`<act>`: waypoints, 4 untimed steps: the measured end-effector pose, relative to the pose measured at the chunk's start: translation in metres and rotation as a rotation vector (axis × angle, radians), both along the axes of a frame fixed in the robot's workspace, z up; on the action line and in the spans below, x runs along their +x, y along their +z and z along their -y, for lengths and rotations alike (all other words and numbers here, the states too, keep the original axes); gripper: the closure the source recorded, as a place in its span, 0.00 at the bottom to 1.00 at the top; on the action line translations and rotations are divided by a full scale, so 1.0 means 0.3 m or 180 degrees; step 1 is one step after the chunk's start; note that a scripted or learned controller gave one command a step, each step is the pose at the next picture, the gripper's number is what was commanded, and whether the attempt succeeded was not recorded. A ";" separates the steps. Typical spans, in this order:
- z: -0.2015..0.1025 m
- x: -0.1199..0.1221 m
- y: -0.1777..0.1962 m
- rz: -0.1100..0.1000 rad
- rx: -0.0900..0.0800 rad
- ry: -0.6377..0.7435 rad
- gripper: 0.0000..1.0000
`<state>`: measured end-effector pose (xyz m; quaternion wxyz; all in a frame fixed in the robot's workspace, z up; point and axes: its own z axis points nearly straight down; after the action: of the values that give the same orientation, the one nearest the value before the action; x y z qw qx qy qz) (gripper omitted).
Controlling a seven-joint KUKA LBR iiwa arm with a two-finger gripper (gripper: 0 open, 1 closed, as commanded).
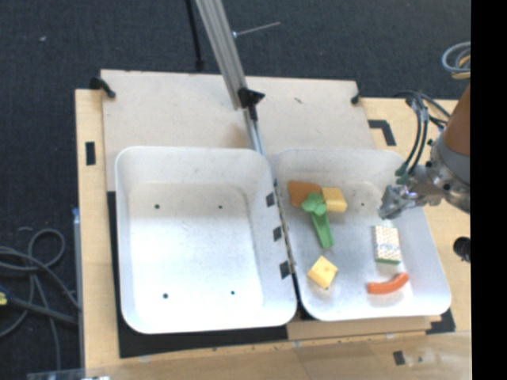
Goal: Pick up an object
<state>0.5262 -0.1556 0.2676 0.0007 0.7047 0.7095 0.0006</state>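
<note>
The right bin [356,169] holds several small objects. A brown-orange piece [301,191] lies at its upper left, touching a yellow block [335,201] and a green long-handled toy [319,220]. Lower down sit a yellow wedge [322,272], a white box with green print [386,244] and a curved orange-red piece [387,284]. My gripper [394,201] hangs over the bin's right part, just above and beyond the white box, and I see nothing held in it.
The left bin [131,212] stands beside the right one, their rims touching. A slanted metal pole [226,46] rises from behind the bins. Cables [420,125] trail from the arm at the right edge.
</note>
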 end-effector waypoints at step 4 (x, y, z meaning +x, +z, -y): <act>-0.628 0.201 0.020 0.0002 0.0003 -0.0001 1.00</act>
<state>0.5865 0.0328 0.2737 0.0006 0.7048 0.7094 0.0011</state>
